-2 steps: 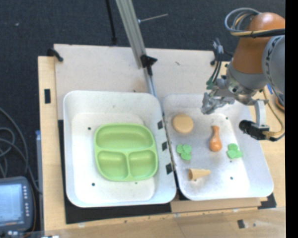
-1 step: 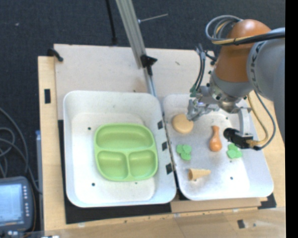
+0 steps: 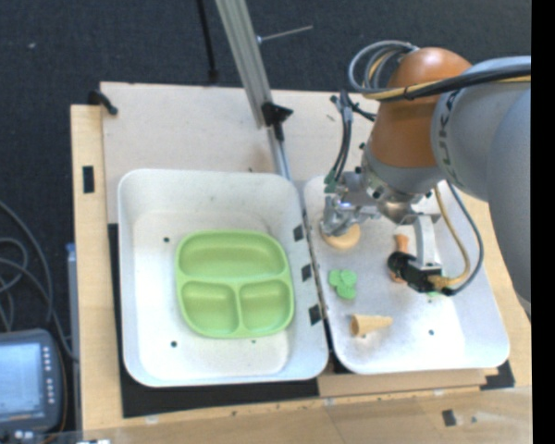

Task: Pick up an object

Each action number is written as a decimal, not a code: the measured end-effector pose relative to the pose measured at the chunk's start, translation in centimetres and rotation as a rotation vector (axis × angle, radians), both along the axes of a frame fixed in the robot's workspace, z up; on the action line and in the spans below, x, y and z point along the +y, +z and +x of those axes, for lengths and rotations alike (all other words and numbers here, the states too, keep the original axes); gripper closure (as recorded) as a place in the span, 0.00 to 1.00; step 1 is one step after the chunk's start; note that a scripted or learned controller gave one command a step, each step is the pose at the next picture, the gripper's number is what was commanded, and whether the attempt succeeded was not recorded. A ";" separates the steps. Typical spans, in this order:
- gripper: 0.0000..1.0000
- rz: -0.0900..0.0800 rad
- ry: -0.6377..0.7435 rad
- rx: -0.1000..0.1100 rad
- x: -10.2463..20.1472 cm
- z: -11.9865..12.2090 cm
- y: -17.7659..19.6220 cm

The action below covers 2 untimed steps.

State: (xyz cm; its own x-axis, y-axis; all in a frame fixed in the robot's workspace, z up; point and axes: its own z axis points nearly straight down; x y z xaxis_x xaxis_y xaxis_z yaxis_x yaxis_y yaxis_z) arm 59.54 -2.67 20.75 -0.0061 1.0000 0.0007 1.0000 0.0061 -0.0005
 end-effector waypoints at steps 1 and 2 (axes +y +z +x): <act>1.00 0.001 0.001 -0.001 5.3 -1.9 -0.1; 1.00 0.002 0.002 -0.001 9.8 -4.3 1.7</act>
